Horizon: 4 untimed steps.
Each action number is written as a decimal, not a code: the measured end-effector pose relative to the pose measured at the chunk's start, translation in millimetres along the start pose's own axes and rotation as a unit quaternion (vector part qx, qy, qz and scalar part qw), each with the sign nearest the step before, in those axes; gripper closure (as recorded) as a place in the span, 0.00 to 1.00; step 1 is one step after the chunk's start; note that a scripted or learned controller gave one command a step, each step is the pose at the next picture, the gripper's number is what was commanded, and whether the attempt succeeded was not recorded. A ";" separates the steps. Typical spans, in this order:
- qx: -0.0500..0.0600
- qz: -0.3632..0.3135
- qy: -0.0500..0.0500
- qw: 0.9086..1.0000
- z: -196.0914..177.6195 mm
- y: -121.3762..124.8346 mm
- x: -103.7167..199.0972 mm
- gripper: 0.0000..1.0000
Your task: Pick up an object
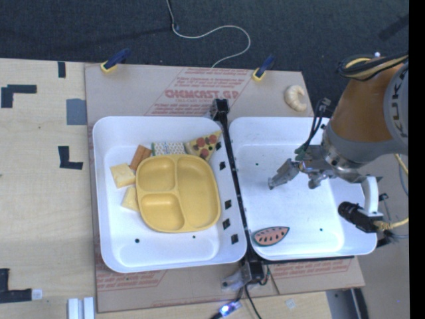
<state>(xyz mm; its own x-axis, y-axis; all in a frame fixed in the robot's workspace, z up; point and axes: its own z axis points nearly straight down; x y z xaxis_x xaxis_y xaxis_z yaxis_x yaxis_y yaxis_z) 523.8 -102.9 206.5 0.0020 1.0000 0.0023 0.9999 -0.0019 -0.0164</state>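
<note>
- Camera view, right bin (332,244): shallow, white, set on the desk (40,178) just beside the left bin (106,244), a dark divider strip between the two.
- End effector (297,177): over the middle of the right bin, reached in from the right; two fingers splayed apart, one (284,175) angled left and down, the other (313,179) shorter in this view; nothing seen between them.
- Arm (365,121): grey with orange band above the wrist, over the right bin's upper right part.
- Watermelon slice (271,234): flat on the right bin's floor at its front left corner, near the divider, well apart from the end effector, untouched.
- Left bin contents: yellow divided plate (178,193) in the centre, three compartments facing up.
- Tan cracker-like pieces (122,175) just left of the plate, one more tucked at its lower left edge; a brown piece (140,155) touching the plate's upper left rim.
- Pizza slice toy (204,145) and a pale speckled item (168,149) along the plate's back rim; exact contact not discernible.
- Outside the bins: pale curled object (296,97) on the cardboard sheet (192,92) behind the right bin; two blue-and-yellow clamps (114,60) at the sheet's back edge.
- White cable (212,35) looped on the dark floor behind the desk.
</note>
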 end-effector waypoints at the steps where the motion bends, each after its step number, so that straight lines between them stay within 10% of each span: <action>1: -0.007 -0.002 -0.001 1.000 -7.2 2.8 0.2 0.00; 4: -0.007 -0.002 -0.001 1.000 122.7 3.0 -2.4 0.00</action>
<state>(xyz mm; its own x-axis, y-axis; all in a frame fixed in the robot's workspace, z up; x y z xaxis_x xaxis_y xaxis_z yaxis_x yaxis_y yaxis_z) 524.8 -105.0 83.8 -0.0012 1.0000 -0.0002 1.0000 0.0012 -0.0029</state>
